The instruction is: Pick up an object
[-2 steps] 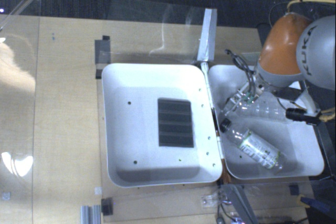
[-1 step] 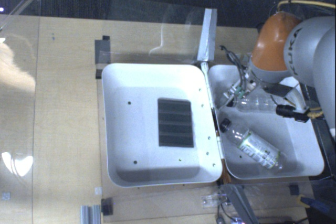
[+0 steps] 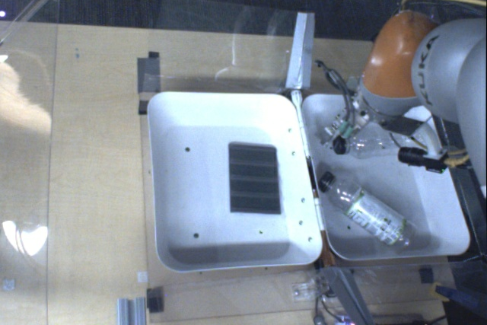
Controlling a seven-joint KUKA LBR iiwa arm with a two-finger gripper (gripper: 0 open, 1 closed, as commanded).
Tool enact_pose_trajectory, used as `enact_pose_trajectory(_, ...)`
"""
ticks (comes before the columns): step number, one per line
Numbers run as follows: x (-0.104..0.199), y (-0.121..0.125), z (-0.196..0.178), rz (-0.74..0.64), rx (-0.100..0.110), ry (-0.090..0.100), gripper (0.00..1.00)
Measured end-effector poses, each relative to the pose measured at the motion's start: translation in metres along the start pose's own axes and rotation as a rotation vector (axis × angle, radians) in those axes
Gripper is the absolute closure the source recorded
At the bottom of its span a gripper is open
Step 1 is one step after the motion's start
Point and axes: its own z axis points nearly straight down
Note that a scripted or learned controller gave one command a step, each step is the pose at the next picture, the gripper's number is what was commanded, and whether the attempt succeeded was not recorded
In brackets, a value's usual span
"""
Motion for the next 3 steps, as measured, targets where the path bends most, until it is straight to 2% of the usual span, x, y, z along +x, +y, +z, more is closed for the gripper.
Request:
enact_pose_trajectory(1,0.029,-0.023,-0.086,-0.253,0.011,-0.002,1.00)
enact_pose_trajectory(2,0.029,-0.023,-0.086,-0.253,0.011,-0.001,0.00)
enact_pose_trajectory(3,0.043,-0.051,-0.085,-0.111,0.014,0.001,0.00)
